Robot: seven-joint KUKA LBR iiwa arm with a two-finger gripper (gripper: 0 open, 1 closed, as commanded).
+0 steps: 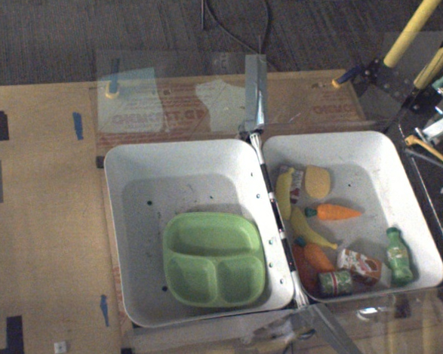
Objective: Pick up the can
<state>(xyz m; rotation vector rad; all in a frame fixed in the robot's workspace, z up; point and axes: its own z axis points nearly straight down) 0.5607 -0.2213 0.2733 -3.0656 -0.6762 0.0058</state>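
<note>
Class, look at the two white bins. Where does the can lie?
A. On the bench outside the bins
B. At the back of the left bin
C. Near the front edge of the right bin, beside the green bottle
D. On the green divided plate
C: the can lies on its side in the right bin near its front edge, with the green bottle close by.

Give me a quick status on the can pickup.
Can lying on its side, near edge of right bin. Carton and carrot crowd it. Green bottle close by.
</note>
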